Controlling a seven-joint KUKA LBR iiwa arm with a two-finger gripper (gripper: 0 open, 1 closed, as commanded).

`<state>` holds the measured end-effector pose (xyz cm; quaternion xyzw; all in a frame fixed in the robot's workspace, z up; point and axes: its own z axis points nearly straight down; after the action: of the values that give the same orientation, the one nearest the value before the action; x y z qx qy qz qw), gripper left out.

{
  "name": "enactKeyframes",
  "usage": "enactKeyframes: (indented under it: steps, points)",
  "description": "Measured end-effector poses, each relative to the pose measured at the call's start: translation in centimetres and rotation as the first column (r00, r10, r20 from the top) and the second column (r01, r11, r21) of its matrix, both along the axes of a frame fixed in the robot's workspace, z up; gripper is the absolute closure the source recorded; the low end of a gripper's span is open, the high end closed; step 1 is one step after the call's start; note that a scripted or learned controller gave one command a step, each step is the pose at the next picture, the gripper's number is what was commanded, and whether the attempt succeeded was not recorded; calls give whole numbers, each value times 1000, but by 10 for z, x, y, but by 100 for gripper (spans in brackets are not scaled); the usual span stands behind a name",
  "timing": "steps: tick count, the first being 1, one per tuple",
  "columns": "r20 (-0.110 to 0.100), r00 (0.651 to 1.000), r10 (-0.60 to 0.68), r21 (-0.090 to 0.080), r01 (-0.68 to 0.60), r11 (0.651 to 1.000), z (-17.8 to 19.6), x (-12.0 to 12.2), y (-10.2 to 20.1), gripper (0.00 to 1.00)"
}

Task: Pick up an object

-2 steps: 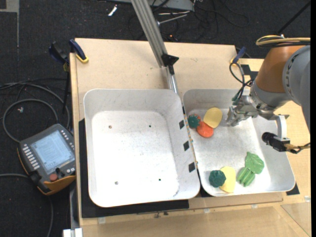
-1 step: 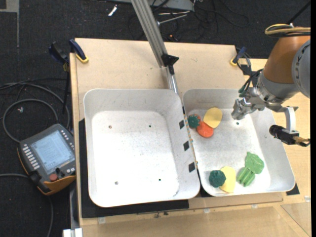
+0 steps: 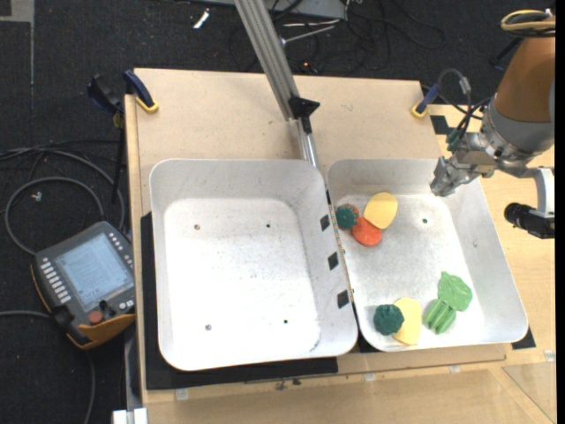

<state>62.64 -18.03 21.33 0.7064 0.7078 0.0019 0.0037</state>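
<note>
The right bin (image 3: pixel 477 237) holds two small clusters of objects. Near its left wall a yellow piece (image 3: pixel 381 208) lies against an orange-red piece (image 3: pixel 367 233) and a small dark green piece (image 3: pixel 345 216). At the front lie a dark green ball-like piece (image 3: pixel 387 318), a pale yellow piece (image 3: pixel 408 320) and a light green leafy piece (image 3: pixel 448 300). My gripper (image 3: pixel 444 182) hangs over the bin's back right part, apart from all of them, with nothing seen in it.
The left bin (image 3: pixel 177 184) stands beside the right one, a black-tabbed divider (image 3: pixel 335 254) between them. A metal pole (image 3: pixel 269 47) slants across the bench's back. A teach pendant (image 3: pixel 84 276) lies on the floor at left. Clamps (image 3: pixel 141 95) sit at the bench's back corners.
</note>
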Motion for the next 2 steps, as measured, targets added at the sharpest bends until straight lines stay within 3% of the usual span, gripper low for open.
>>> enactKeyframes:
  steps: [1, 2]
  points:
    - [0, 1000, 0, -1, 0, 1000, 59, -7, -3, 100]
    - [-10, 1000, 5, 4, -5, 1000, 42, -20, 47, 100]
